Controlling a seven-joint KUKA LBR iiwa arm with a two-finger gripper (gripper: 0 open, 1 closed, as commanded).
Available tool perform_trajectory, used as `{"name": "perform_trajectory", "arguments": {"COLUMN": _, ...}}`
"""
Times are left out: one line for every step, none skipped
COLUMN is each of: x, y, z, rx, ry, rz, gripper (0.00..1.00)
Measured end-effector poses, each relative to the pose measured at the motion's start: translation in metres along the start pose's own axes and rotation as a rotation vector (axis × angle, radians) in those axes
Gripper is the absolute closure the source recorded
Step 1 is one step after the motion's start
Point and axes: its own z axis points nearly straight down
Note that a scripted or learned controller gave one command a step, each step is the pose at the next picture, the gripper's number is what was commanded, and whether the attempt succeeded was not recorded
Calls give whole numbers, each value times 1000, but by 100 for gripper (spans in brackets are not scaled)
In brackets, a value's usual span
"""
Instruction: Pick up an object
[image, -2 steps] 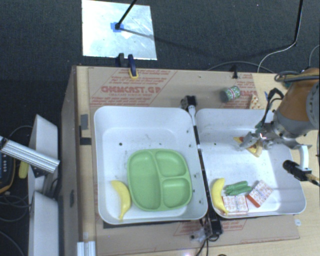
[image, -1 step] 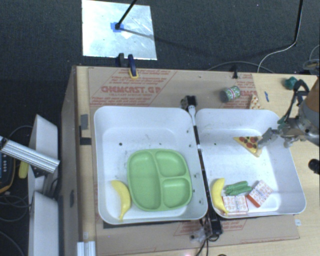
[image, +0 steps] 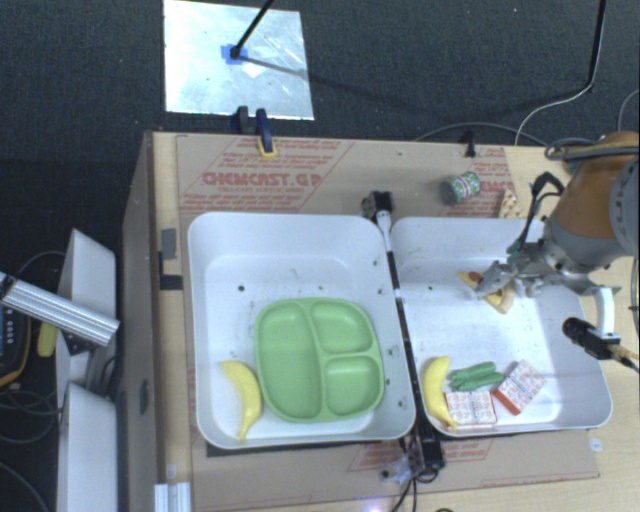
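Dark carpet surrounds a bench (image: 300, 170) topped with brown board printed in red. Two white bins sit side by side on it. Left bin (image: 290, 245): green divided plate (image: 318, 358) in the near half, a banana (image: 243, 396) just beside its left edge near the front wall. Right bin (image: 560, 330): second banana (image: 436, 386) against the near-left corner, a green pod-like item (image: 474, 376) just right of it, two red-and-white packets (image: 470, 407) and (image: 518, 387) along the front wall. A small green can (image: 462, 187) lies on the board behind the right bin.

Arm comes in from the right, orange band (image: 590, 190) above the wrist. Gripper (image: 495, 282) is low over the far part of the right bin, at a small yellow-red object (image: 472, 280) and a tan piece (image: 502, 300). Finger state: cannot tell; parts blur together there. Nothing visibly lifted.
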Motion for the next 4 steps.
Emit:
{"name": "perform_trajectory", "arguments": {"x": -10, "y": -22, "z": -39, "rx": -4, "ry": -2, "rz": 2, "gripper": 0}}
{"name": "perform_trajectory", "arguments": {"x": 36, "y": 36, "z": 3, "rx": -11, "ry": -2, "rz": -1, "gripper": 0}}
{"name": "perform_trajectory", "arguments": {"x": 11, "y": 11, "z": -42, "rx": -5, "ry": -2, "rz": 2, "gripper": 0}}
{"name": "perform_trajectory", "arguments": {"x": 33, "y": 3, "z": 3, "rx": -11, "ry": -7, "rz": 1, "gripper": 0}}
